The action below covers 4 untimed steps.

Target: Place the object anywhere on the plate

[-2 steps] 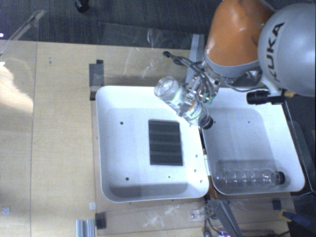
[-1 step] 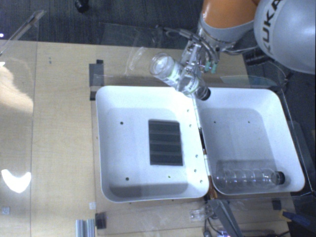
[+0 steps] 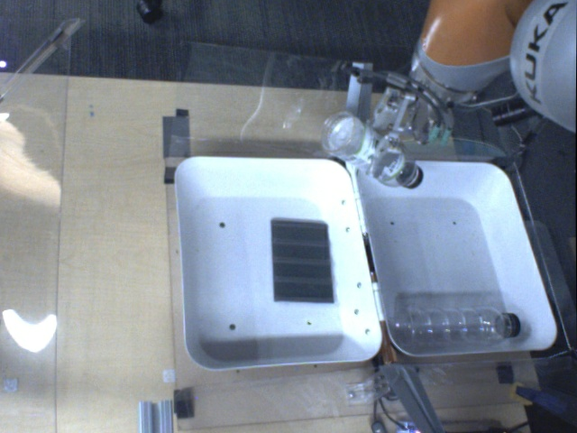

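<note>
The plate (image 3: 302, 260) is a dark ribbed rectangle lying flat in the middle of the left bin (image 3: 207, 242). My gripper (image 3: 389, 144) hangs over the back rim where the two bins meet. It is shut on a small clear plastic bottle (image 3: 344, 135). The bottle lies crosswise between the fingers, its round base toward the left and its dark cap end (image 3: 410, 177) over the right bin's back left corner. The bottle is up and to the right of the plate, well apart from it.
A second, longer clear bottle (image 3: 451, 323) with a dark cap lies along the front wall of the right bin (image 3: 505, 233). The ridge between the bins (image 3: 365, 251) runs front to back. The wooden bench (image 3: 90, 242) spreads to the left.
</note>
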Each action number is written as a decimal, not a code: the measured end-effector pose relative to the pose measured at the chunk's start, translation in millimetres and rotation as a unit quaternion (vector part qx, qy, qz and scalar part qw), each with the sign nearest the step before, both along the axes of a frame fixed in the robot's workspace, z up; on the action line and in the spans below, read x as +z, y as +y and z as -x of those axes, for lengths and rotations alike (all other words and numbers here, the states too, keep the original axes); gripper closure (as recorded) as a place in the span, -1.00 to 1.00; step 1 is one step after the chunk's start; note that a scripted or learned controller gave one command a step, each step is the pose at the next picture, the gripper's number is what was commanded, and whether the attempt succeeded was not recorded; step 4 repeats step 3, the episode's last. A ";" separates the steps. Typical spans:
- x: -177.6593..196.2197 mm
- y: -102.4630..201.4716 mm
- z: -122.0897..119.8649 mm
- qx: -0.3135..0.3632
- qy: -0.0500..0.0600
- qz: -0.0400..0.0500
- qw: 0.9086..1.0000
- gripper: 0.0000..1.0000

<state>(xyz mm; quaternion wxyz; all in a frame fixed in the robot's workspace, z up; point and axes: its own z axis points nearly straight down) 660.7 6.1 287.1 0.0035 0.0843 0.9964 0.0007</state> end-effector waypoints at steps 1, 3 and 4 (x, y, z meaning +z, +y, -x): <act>12.3 1.3 -1.6 0.001 -0.004 -0.001 1.000 1.00; 4.7 -12.1 2.1 0.232 -0.001 0.001 0.973 1.00; 4.7 -12.1 2.1 0.232 -0.001 0.001 0.973 1.00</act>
